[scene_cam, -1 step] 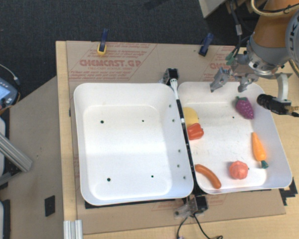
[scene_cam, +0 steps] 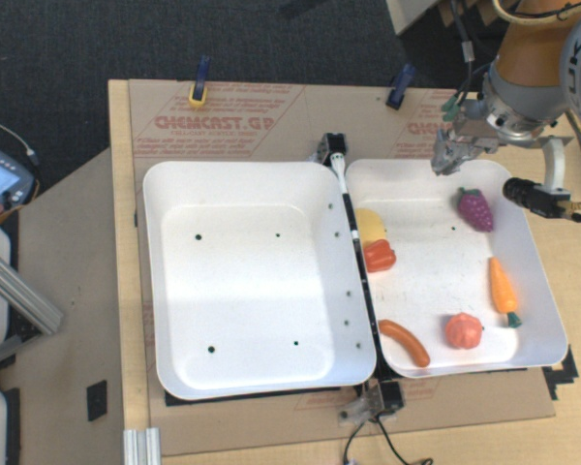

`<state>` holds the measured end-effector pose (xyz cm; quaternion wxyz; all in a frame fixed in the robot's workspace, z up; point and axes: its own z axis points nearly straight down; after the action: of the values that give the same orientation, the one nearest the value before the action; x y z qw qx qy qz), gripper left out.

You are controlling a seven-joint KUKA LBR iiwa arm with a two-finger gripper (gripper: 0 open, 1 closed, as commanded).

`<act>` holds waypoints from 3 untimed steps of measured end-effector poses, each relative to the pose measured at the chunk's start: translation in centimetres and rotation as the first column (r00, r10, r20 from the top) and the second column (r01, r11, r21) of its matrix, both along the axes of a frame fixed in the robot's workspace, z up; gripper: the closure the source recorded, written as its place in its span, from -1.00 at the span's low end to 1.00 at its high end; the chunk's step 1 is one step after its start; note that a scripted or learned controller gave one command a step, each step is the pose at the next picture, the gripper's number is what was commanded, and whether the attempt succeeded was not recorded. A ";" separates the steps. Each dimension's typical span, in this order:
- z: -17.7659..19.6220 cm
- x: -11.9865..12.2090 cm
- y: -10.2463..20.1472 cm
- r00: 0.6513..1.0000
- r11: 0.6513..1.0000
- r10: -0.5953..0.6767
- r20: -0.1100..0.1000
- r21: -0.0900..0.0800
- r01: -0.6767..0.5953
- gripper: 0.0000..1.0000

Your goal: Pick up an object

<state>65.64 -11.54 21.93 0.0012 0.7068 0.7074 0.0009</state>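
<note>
In the right bin (scene_cam: pixel 436 361), a purple grape bunch (scene_cam: pixel 474 209) lies near the far edge; likely light, rigid, bumpy plastic, best pinched across its middle. The gripper (scene_cam: pixel 449 159) hangs just beyond it.

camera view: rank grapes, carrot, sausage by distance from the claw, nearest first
1. Purple plastic grape bunch, far side of the right bin, just below-right of the claw.
2. Orange plastic carrot, along the bin's right wall, midway down.
3. Orange-red toy sausage, near edge of the bin, left of centre.
</note>
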 end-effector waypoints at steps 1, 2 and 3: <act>15.9 -1.4 -9.2 1.000 1.000 -0.009 0.017 -0.012 0.009 1.00; 16.1 -2.3 -6.6 1.000 1.000 0.001 -0.002 0.000 -0.001 1.00; 18.0 -3.6 -3.4 1.000 1.000 0.002 -0.002 0.001 -0.002 1.00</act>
<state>62.00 -14.94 39.97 0.0002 0.7060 0.7083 0.0005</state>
